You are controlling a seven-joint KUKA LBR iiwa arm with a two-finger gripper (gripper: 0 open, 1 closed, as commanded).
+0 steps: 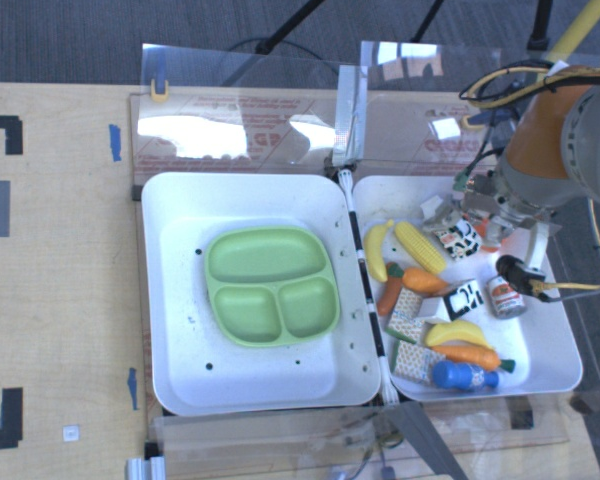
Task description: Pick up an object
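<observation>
The right bin [565, 353] holds a crowded heap of toy food and small things. Near its divider lies a yellow banana [377, 251], with a corn cob [419, 246] slanting just beside it. An orange carrot [425, 281] lies below the corn, and a second banana [456, 333] rests over another carrot [467, 355] near the front. A blue bottle [452, 375] lies at the front edge, next to a checkered cloth [412, 360]. A small can [506, 298] stands toward the right side, and a black-and-white cow toy [461, 238] sits near the back.

The left bin [170, 268] carries a green divided tray [272, 285], set well apart from the heap.

Several small pieces under the wrist are too jumbled to name, and the arm's body is cut off by the right edge.

The arm [550, 133] bends in from the right, orange band uppermost, wrist pointing down over the back of the right bin. The gripper [490, 216] hangs close above the cow toy; whether its fingers are spread or pinched cannot be told, and nothing shows between them.
</observation>
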